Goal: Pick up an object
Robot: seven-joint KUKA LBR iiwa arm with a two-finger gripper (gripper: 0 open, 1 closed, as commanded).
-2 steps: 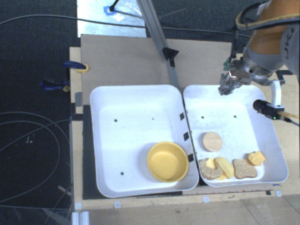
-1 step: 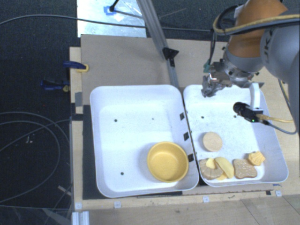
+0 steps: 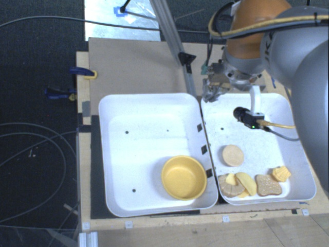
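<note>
My gripper (image 3: 211,93) hangs over the far left corner of the right bin (image 3: 295,138), by the divide between the two bins. Nothing shows beneath it or in it. The objects lie well toward the front of that bin: a round tan cookie (image 3: 232,155), a yellow banana piece (image 3: 246,183), a slice of brown toast (image 3: 268,185), a small yellow-orange piece (image 3: 281,174) and a brownish piece (image 3: 230,188). A yellow bowl (image 3: 184,177) sits upright in the front right corner of the left bin (image 3: 133,127).
A slanted metal pole (image 3: 169,30) crosses behind the bins. The grey arm with its orange band (image 3: 257,14) fills the upper right, and a black unit with a cable (image 3: 248,117) hangs over the right bin. Blue clamps (image 3: 77,72) grip the bench's left edge.
</note>
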